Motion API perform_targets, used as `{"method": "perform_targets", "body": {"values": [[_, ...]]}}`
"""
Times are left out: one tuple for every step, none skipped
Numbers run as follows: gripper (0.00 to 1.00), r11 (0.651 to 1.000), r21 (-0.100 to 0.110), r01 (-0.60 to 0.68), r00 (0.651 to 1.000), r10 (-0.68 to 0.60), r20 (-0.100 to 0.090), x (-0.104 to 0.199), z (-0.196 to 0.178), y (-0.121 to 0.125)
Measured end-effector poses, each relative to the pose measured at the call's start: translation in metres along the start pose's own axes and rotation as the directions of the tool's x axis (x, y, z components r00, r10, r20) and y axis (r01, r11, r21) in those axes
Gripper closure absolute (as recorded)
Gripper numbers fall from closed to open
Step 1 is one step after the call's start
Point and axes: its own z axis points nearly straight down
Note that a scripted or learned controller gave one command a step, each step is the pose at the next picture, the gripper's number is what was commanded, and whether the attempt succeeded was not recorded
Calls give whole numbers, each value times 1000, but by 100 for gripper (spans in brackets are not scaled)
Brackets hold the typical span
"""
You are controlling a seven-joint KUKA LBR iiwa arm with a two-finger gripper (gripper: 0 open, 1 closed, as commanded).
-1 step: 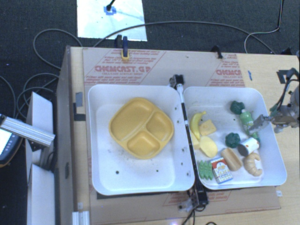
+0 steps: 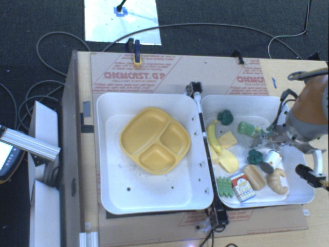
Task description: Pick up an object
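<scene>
camera view from above: the gripper (image 2: 268, 139) sits low in the right bin (image 2: 257, 103) among toy foods, beside a dark green piece (image 2: 254, 156) and a croissant (image 2: 278, 181); its grip cannot be told. a yellow divided plate (image 2: 155, 140) lies in the left bin (image 2: 110, 138).

Red printing on the brown board (image 2: 169, 68) covering the worktop reads roughly "CHEMCAST GP", once upright above the left bin and again, slanted and partly cut off, above the right bin.
</scene>
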Motion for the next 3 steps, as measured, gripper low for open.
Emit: {"method": "perform_targets", "body": {"values": [[0, 1000, 3, -1, 1000, 1, -3, 66, 0, -67], [100, 1000, -1, -2, 1000, 2, -1, 66, -11, -66], [100, 1000, 0, 0, 1000, 0, -3, 167, -100, -14]]}}
